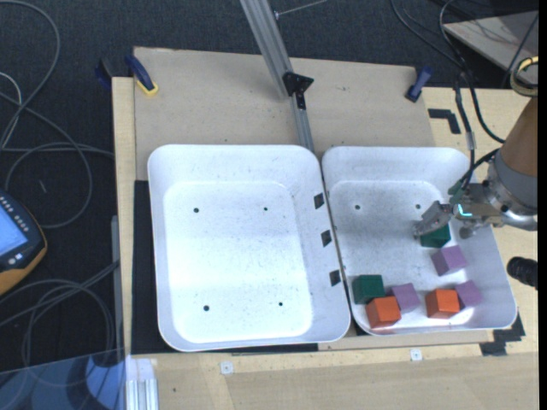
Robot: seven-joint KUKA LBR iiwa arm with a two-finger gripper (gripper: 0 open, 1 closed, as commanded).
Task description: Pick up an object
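Note:
My gripper (434, 223) is low over the right bin (376, 173), near its right wall. A small green block (436, 239) sits directly under its tip, touching or nearly touching it. A purple block (448, 260) lies just in front of that. Along the bin's front edge lie a dark green block (368, 288), an orange block (384, 311), a purple block (405, 296), a second orange block (443, 302) and another purple block (468, 294).
The left bin (171, 169) stands beside the right one, with a ridge with black clips (325, 237) between them. A slanted metal pole (273, 49) rises at the back. Cables and a handheld pendant (13, 242) lie off the bench to the left.

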